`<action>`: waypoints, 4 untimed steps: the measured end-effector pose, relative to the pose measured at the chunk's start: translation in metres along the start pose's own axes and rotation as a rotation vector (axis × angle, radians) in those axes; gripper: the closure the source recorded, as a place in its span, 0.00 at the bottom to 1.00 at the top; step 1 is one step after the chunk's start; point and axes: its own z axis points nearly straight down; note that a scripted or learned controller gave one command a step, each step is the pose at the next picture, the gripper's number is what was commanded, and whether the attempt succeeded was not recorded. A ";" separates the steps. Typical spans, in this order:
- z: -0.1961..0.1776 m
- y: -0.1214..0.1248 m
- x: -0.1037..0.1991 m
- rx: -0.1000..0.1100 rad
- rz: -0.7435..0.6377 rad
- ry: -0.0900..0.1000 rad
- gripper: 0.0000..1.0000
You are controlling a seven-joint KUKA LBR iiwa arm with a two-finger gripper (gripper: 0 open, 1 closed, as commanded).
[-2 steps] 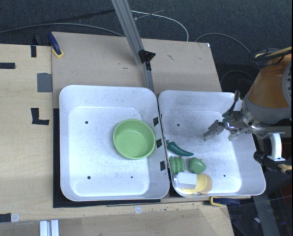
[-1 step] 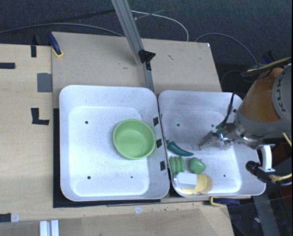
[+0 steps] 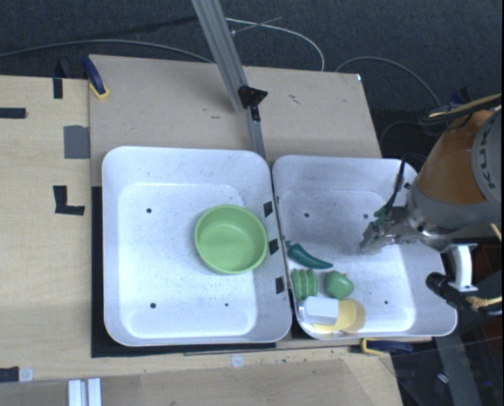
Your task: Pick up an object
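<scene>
My tool point(image 3: 377, 235) hangs low over the right bin point(image 3: 341, 176), too blurred to tell its state. The green pepper point(image 3: 308, 258), other green pieces point(image 3: 338, 285) and a half-hidden yellow item point(image 3: 350, 315) crowd that bin's near-left corner; a green bowl point(image 3: 230, 239) sits in the left bin point(image 3: 134, 227).

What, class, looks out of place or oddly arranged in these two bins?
Nothing looks spilled or broken. The small items are crowded into the right bin's near-left corner, while the green bowl sits upright in the left bin.
</scene>
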 end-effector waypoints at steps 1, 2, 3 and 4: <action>-0.044 0.004 0.006 -0.007 0.000 -0.002 1.00; -0.090 0.005 0.006 -0.007 0.000 -0.002 1.00; -0.103 0.007 0.058 -0.004 -0.005 0.001 1.00; -0.095 0.011 0.108 -0.001 -0.004 0.001 1.00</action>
